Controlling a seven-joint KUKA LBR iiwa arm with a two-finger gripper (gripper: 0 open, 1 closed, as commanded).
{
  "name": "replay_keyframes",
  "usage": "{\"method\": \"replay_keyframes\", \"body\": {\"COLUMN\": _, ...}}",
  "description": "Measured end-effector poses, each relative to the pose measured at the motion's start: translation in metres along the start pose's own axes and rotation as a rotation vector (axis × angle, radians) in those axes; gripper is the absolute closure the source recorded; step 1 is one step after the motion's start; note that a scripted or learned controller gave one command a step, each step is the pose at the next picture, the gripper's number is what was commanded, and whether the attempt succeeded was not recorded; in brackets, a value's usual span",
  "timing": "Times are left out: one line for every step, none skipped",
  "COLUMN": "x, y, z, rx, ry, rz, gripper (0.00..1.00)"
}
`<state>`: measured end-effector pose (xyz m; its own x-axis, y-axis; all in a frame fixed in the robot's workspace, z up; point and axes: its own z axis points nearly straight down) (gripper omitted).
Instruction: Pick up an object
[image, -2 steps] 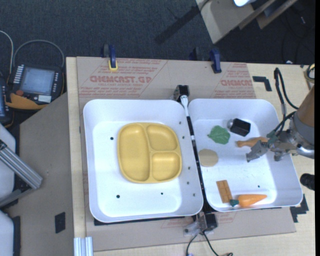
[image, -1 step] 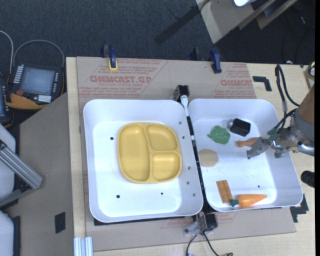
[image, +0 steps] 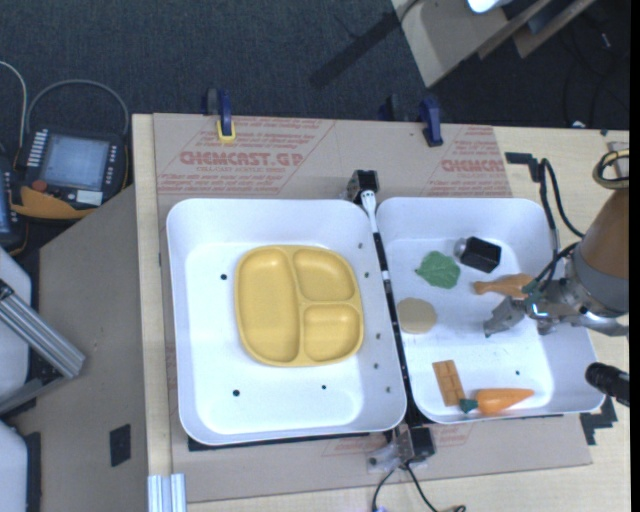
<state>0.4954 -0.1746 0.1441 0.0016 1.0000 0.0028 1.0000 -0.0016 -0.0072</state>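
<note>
My gripper is low inside the right bin, near its right side, and the arm comes in from the right. An orange-brown piece lies right against the gripper's upper side; I cannot tell whether it is held. A green leafy piece and a black block lie to the gripper's upper left. To its left sits a tan round piece. Toward the bin's front lie a brown bar and a carrot.
The left bin holds a yellow divided plate. A black cable loops over the right bin's far right corner. Clamps stand at the board's back edge.
</note>
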Motion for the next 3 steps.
{"method": "replay_keyframes", "body": {"x": 0.001, "y": -0.001, "z": 0.054, "rx": 0.000, "ry": 0.000, "rz": -0.001, "gripper": 0.00}}
{"method": "replay_keyframes", "body": {"x": 0.000, "y": 0.000, "z": 0.040, "rx": -0.007, "ry": -0.004, "rz": -0.001, "gripper": 1.00}}
{"method": "replay_keyframes", "body": {"x": -0.003, "y": -0.005, "z": -0.005, "rx": -0.012, "ry": -0.006, "rz": -0.001, "gripper": 1.00}}
